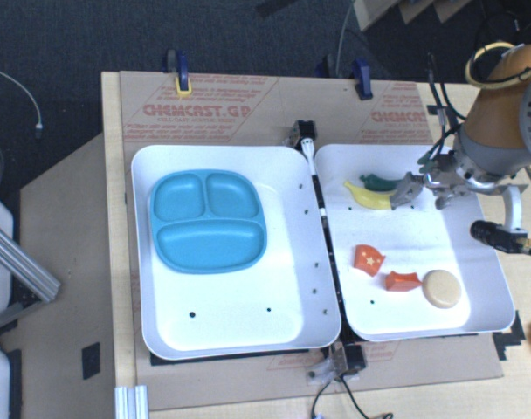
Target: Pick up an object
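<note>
1. As the gripper (425,191) hangs over the far part of the right bin (484,317), I judge that I am in the approach step; nothing is lifted yet.
2. Its two fingers are spread apart, with nothing between them.
3. The nearest thing is the banana (368,196), lying flat just left of the fingers, with a green piece (381,182) touching its far side.
4. It looks small, curved and smooth, so I think it can slip.
5. For the next move, I would shift the gripper a little left, lower it, and put the fingers across the narrow body.
6. Other choices lie in the near part of this bin: an orange block (368,259), a red piece (402,280) and a beige round (441,288).
7. The left bin (235,321) holds a blue plate (210,221).
</note>
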Tool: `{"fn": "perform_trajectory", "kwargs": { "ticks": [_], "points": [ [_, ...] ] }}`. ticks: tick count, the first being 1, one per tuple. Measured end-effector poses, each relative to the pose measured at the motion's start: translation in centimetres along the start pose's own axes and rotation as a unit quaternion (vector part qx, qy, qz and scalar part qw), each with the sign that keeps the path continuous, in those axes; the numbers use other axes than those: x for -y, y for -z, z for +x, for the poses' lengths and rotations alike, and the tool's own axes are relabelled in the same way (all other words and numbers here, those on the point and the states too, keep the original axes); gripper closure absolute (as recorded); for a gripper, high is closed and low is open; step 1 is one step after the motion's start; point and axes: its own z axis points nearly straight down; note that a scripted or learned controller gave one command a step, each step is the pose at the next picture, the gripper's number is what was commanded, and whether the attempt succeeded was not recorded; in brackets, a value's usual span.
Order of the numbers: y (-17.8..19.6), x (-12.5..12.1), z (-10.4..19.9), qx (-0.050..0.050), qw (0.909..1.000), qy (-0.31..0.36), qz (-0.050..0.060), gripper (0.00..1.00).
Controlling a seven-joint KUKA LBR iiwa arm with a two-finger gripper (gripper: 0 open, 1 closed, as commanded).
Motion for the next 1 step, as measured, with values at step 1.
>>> {"fn": "perform_trajectory", "kwargs": {
  "ticks": [1],
  "points": [
    [-4.81,0.05,0.06,0.0,1.0,0.0,0.0,0.0]
  ]
}}
